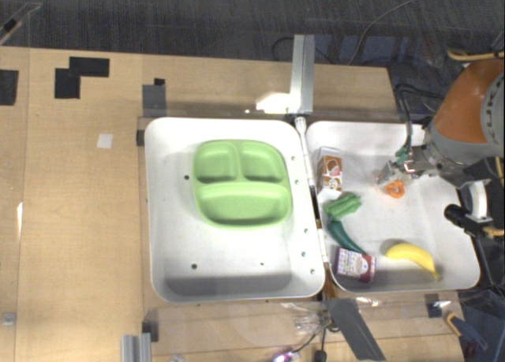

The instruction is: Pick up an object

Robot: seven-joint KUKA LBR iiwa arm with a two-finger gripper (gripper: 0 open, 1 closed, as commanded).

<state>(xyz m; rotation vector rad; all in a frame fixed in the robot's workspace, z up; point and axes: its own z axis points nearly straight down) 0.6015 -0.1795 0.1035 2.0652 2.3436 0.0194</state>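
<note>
My gripper (397,169) hangs low over the upper right part of the right bin (450,218), at the end of the grey arm with its orange band (465,108). A small orange object (394,188) lies on the bin floor right at the gripper's tip; whether they touch is unclear. Further left in the same bin are a brown and white packet (330,172), a light green pepper (344,206) and a dark green vegetable (344,235) below it. A maroon pouch (353,264) and a yellow banana (411,257) lie near the front wall.
The left bin (170,218) holds a green divided plate (240,181) in its upper middle. A metal post (303,76) stands behind the wall between the bins. Cables and black fittings (472,222) sit at the right bin's right rim.
</note>
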